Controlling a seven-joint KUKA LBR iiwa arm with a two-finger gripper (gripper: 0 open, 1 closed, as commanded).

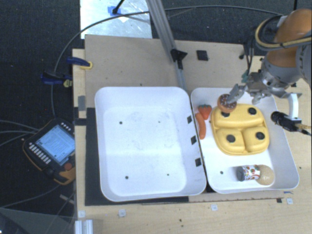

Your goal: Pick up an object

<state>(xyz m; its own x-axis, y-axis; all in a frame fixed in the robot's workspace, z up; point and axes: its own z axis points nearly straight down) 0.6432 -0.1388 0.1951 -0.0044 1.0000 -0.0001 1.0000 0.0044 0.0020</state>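
Observation:
My gripper (233,94) hangs over the far part of the right bin (286,156), reaching in from the right. Its tip is right at a small brown and pink ring-shaped object (225,103), which lies by the upper left corner of a big yellow moulded piece with dark dots (241,131). Whether the ring is in the gripper's hold is not visible. An orange carrot-like toy (202,119) lies along the bin's left wall. A small labelled bottle (254,173) lies on its side near the front of the bin.
The left bin (141,140) sits beside the right one, with black clips (193,140) along the shared wall. A slanted grey pole (163,23) crosses the back of the bench. A pendant (52,149) lies off the bench at left.

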